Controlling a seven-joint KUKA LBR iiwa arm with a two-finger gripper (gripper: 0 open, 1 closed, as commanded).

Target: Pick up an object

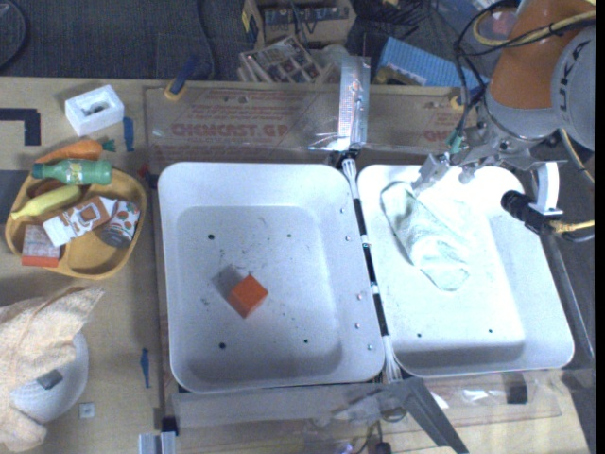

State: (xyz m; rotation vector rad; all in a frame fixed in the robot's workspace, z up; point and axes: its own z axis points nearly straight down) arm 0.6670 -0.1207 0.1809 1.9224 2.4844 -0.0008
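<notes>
Claw [444,166] hangs over the far edge of the right bin [529,348], fingers apart, nothing between them. A clear plastic bottle [430,239] lies just near of it, probably the target. An orange block [249,294] sits in the left bin [189,206], well apart.

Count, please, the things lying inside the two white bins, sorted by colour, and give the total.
Orange: 1, the orange cube in the left bin.
Clear: 1, the clear plastic bottle lying in the right bin.
Total: 2.
</notes>
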